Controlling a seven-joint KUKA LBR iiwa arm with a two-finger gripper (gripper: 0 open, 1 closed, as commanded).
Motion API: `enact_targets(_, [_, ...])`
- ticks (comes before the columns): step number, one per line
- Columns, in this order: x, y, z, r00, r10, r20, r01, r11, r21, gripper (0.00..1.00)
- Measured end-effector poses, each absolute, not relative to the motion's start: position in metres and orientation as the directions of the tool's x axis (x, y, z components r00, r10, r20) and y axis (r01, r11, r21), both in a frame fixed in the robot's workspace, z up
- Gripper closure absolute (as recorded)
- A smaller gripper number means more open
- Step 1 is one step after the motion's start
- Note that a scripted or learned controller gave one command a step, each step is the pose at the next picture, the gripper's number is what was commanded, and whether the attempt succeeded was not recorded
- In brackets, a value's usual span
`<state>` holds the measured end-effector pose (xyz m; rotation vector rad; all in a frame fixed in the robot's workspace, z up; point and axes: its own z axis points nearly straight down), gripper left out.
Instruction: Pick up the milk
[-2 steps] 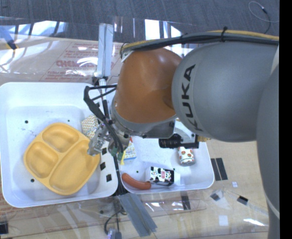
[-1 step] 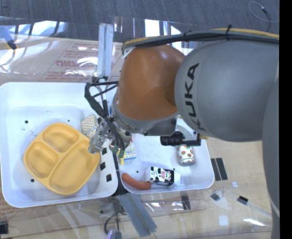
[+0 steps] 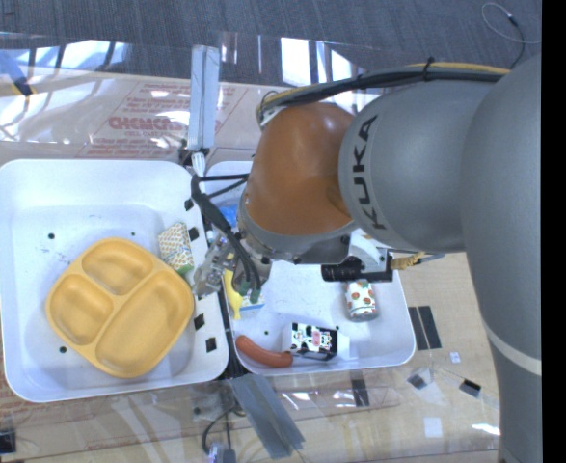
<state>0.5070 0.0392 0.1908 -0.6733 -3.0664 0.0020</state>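
Note:
The milk is a small carton with black and white cow patches. It lies on its side near the front wall of the right bin. My gripper hangs over the divider between the two bins, to the left of the milk and further back. It is well apart from the carton, right beside a yellow item. The orange band and grey body of the arm hide the back of the right bin.
A brown sausage lies just left of the milk. A spotted can stands behind it to the right. In the left bin lie a yellow divided plate and a small patterned carton near the gripper.

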Motion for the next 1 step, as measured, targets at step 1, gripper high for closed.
enact_targets(1, [0.4764, 0.0632, 0.2147, -0.934, 0.358, 0.002, 0.358, 0.934, -0.001, 1.0])
